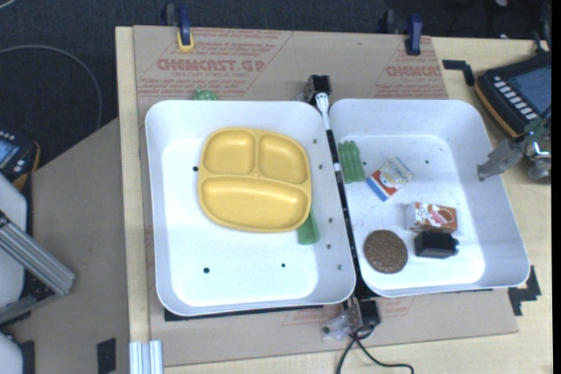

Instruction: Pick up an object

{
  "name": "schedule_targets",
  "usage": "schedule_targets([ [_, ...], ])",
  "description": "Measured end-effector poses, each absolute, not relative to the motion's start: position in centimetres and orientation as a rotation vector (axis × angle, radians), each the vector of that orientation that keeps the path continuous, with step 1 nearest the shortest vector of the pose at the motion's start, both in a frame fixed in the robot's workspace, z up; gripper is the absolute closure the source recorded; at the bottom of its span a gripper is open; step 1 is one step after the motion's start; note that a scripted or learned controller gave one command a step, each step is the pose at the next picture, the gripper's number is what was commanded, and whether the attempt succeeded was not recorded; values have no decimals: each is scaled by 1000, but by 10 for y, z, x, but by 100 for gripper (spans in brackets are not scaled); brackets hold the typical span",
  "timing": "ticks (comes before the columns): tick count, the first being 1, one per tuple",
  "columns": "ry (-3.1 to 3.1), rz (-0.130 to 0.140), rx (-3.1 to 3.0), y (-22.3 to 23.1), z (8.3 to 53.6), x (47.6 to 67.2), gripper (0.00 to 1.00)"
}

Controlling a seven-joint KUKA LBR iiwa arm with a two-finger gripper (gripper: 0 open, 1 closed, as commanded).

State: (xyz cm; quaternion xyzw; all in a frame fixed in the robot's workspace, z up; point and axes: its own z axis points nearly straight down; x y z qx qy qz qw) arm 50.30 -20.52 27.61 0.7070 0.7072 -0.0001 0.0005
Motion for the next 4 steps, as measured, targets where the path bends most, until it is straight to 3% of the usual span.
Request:
schedule_targets([
  [1, 2220, 2, 2217, -205, 287, 504, 100],
  [2, 2242, -4, 2219, -88, 199, 477, 100],
  [3, 2236, 0, 2216, -16, 192, 479, 100],
  [4, 2236, 2, 2211, 85, 184, 478, 100],
])
